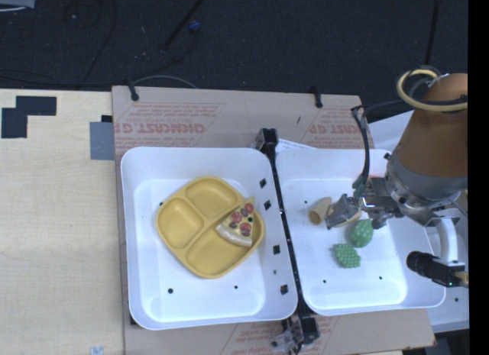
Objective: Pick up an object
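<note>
A: Pincer low in right bin, can't tell its state. Green toy just beside, likely target.

B: Tan piece close too. Plate with pizza sits apart, left bin.

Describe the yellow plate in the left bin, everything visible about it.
The yellow plate looks like smooth plastic, rounded, with raised ridges dividing it into three compartments. It lies flat, right side up, on the floor of the left bin, nearer the divider between the bins than the outer wall. A toy pizza slice rests across its right side, partly over a ridge. The other compartments hold nothing.
</note>
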Available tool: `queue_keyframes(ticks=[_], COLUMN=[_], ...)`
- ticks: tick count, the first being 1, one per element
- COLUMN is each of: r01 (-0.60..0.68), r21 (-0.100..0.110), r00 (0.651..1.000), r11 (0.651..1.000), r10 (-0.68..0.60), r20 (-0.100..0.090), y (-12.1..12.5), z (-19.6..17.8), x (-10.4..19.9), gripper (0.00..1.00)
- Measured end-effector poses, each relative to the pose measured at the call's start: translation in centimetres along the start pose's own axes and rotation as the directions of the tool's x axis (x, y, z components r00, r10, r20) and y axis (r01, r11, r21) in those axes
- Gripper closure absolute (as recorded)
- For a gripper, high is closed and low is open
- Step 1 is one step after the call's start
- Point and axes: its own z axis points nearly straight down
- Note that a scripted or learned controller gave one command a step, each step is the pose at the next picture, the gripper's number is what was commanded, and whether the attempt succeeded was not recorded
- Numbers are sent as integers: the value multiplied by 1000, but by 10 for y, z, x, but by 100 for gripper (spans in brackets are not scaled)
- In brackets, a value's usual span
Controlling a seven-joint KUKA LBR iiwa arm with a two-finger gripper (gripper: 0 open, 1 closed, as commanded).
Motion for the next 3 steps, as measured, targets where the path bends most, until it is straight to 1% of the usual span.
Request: queue_keyframes(ticks=[1, 2, 3], r01=[2, 1, 1], r21=[-11, -7, -6], r00=[1000, 1000, 1000], r11=[1000, 1000, 1000], r10=[-2, -1, -1], r20=[1, 1, 0], y=[2, -7, -3], z=[-6, 43, 106], x=[0, 0, 1], gripper=[0, 0, 0])
